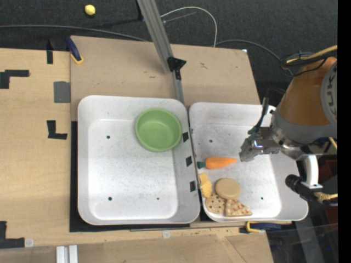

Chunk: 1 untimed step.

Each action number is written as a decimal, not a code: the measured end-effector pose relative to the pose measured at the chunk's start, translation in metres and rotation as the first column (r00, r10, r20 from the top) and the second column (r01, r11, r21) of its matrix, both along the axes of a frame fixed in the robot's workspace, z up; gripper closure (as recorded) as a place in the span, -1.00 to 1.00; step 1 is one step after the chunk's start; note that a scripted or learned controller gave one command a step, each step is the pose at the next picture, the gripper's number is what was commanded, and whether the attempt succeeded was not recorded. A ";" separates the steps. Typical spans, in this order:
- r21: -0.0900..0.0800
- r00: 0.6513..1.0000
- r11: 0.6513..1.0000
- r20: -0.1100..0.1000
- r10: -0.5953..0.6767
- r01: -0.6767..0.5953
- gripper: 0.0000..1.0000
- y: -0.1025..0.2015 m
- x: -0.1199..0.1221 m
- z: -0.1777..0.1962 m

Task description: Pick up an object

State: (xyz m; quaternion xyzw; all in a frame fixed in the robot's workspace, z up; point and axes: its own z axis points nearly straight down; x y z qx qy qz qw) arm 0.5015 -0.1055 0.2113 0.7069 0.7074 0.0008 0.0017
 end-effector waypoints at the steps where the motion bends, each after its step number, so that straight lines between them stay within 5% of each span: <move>1: 0.000 1.000 1.000 0.002 0.001 -0.001 1.00 0.000 0.000 0.063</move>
